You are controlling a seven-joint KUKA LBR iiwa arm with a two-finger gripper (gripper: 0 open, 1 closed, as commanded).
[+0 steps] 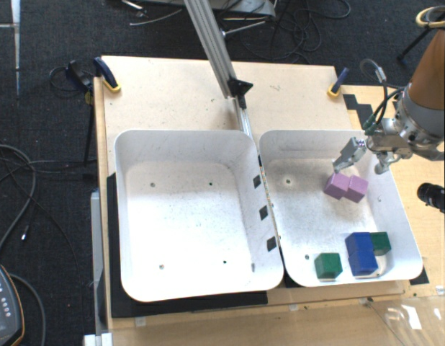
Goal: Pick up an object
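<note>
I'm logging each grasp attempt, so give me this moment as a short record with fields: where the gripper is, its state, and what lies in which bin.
gripper position: gripper above the right bin, far side
gripper state: open, nothing between the fingers
nearest object: purple block, just below the fingers, apart from them
other objects in right bin: blue block, small green block near the front rim, another green block behind the blue one
left bin: no objects visible
task status: nothing picked up yet

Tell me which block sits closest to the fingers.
The purple block, just below the gripper; the blue and green blocks lie at the bin's front edge.
</note>
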